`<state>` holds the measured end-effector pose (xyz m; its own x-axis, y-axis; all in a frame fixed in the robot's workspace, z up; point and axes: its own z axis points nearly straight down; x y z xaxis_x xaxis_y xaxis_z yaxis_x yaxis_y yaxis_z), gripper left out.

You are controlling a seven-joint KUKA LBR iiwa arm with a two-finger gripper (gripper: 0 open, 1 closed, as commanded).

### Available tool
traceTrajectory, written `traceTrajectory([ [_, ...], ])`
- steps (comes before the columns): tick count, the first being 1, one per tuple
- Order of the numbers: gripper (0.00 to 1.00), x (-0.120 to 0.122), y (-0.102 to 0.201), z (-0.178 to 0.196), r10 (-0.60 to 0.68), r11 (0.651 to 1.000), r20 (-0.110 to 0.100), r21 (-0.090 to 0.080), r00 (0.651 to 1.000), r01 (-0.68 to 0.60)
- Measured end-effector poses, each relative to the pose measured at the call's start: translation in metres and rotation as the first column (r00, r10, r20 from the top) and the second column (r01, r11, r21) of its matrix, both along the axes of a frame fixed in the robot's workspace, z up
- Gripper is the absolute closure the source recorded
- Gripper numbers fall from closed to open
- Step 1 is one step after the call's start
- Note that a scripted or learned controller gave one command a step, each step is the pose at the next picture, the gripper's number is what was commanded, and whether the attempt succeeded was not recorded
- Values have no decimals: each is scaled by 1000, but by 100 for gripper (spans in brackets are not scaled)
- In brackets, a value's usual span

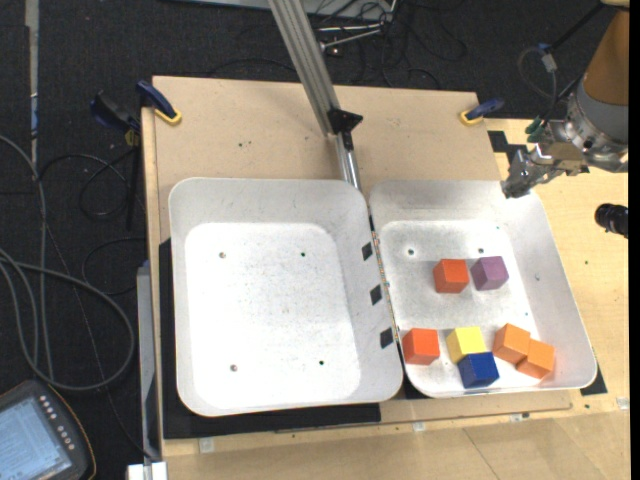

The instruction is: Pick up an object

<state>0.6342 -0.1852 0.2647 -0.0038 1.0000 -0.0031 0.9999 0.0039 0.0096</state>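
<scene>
The robot's hand (520, 180) hovers over the right bin's (560, 298) far corner. Orange, purple, yellow and blue cubes (478, 369) lie inside; the left bin (190, 268) sits alongside.

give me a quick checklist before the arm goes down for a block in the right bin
1. Blocks in the right bin: ok.
2. Pincer over a block: not ok, it sits at the bin's far right corner.
3. Pincer free of load: cannot tell.
4. Purple block clear of neighbours: not ok, it is next to an orange block.
5. Yellow block clear: not ok, the blue block touches it.
</scene>
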Motion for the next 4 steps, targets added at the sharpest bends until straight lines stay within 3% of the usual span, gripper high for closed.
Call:
traceTrajectory([
  [2,100,8,109,8,5,1000,-8,5,1000,-5],
  [3,100,9,160,-12,4,1000,-12,4,1000,-4],
  [4,100,17,216,-9,4,1000,-7,4,1000,-4],
])
